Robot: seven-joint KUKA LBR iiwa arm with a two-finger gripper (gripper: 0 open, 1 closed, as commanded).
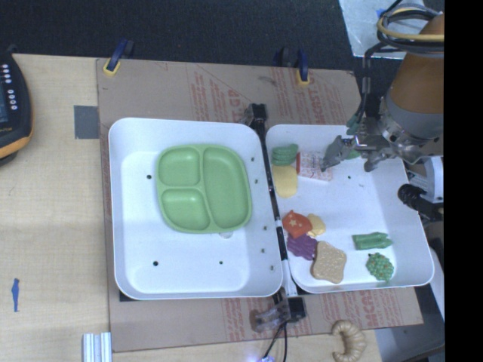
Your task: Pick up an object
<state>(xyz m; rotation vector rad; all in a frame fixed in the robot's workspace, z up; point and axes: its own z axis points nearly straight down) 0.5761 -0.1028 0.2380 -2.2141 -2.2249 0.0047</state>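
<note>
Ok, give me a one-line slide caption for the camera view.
KUKA arm's gripper hovers over the right bin of toy foods; a green divided plate sits in the left bin.

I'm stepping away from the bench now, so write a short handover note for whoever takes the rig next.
End effector: low over the far part of the right bin; I see nothing held in it.
In the right bin: green piece, yellow piece and a red-and-white packet at the far left; red piece, purple piece, tan cracker, green pod and green cluster along the near side.
Left bin: green divided plate.
Done: no pick yet.
Left: grasp and lift one object.
</note>
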